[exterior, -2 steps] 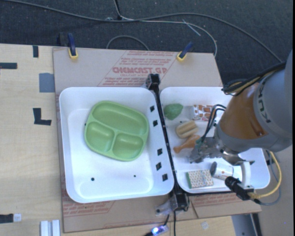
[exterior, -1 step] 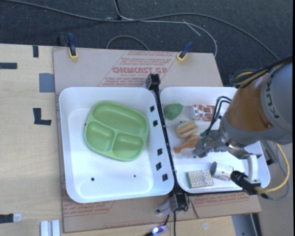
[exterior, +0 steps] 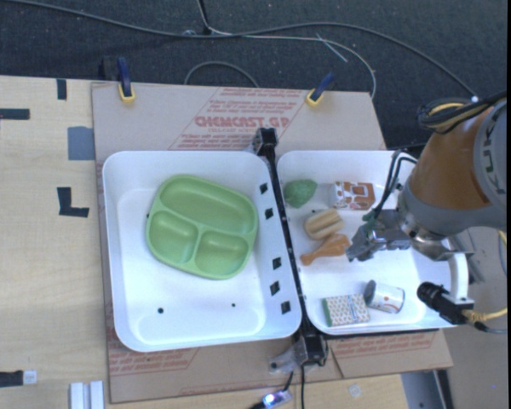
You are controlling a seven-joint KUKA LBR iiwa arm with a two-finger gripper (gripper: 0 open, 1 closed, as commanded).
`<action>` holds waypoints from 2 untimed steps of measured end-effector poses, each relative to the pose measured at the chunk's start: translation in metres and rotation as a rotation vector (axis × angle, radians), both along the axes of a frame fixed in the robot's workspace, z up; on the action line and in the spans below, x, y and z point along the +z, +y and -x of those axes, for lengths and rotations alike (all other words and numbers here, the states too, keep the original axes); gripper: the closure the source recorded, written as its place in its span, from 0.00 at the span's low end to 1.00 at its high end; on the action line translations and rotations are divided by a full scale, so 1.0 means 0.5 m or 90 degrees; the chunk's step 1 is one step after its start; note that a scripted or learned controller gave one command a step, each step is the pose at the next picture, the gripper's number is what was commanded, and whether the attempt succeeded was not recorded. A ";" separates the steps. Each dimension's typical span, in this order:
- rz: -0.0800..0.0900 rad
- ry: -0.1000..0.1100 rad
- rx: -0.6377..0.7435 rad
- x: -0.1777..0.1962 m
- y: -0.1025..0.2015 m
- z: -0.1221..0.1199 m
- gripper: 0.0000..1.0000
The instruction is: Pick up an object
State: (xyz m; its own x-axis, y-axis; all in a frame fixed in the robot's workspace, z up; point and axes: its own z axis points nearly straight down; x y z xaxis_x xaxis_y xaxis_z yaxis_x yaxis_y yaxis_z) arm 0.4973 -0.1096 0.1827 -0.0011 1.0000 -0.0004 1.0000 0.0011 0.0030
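Observation:
The right bin holds several small objects. A green rounded piece lies near the divider, with a tan bun-shaped piece below it. An orange drumstick-shaped piece lies in the middle. A white and brown carton sits toward the back. A checkered green packet and a small can rest near the front. My gripper hovers at the drumstick's right end, close above the bin floor.
The left bin contains a green divided plate. A black divider runs between the bins. Cardboard lies under both bins, held by clamps at the back. Cables cross the dark floor behind.

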 end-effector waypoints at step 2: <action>-0.001 0.002 0.004 0.087 0.100 -0.053 1.00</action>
State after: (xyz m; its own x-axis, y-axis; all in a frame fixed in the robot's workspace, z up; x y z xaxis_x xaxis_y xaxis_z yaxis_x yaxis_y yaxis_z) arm 0.5238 -0.0598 0.2264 -0.0071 1.0000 0.0012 1.0000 0.0071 -0.0007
